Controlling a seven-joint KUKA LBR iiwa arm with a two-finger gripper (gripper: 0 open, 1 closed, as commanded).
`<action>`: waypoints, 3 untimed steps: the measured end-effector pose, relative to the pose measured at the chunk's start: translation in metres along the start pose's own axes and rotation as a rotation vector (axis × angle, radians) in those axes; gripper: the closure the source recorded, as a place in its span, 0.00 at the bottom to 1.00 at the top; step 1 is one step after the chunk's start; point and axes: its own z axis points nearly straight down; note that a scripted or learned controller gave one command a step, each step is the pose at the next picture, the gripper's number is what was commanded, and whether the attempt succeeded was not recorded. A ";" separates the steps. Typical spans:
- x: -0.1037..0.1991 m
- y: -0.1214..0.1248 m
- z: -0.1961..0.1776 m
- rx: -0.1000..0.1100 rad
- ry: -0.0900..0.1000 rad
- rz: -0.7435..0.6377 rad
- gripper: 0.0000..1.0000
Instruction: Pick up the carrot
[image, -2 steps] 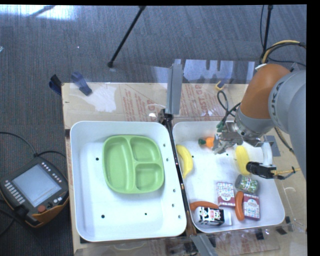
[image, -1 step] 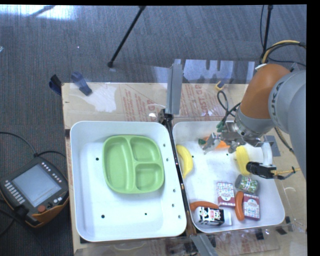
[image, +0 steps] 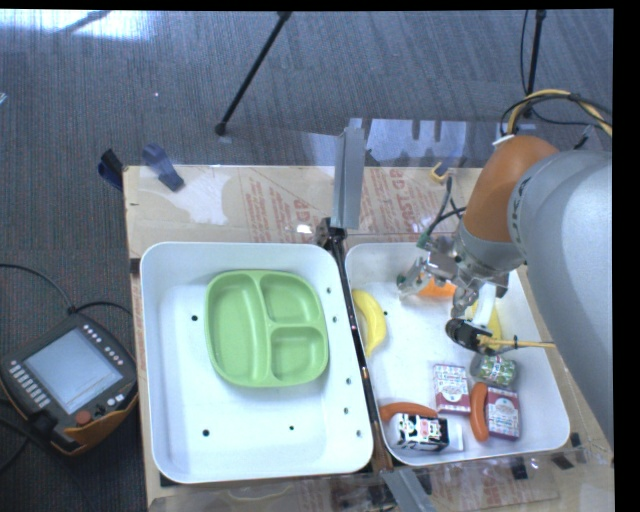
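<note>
The carrot (image: 437, 291) shows as a small orange piece in the upper middle of the right bin (image: 392, 262). Most of it is hidden by my gripper (image: 428, 274), which is right over it and touches or nearly touches it. The grey wrist with its orange band (image: 503, 195) comes in from the upper right. Whether the carrot sits between the gripper's parts or just beneath them is not clear.
A banana (image: 370, 318) lies at the right bin's left wall. Toward its front are red boxes (image: 451, 388), sausages (image: 478, 412), a small carton (image: 420, 431) and a green item (image: 495, 372). The left bin (image: 180, 400) holds a green divided plate (image: 268, 327).
</note>
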 end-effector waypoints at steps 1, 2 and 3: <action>0.001 -0.001 -0.007 0.004 -0.002 -0.007 1.00; 0.002 -0.001 -0.007 0.005 -0.002 -0.008 0.00; 0.002 -0.001 -0.015 0.007 -0.004 -0.012 1.00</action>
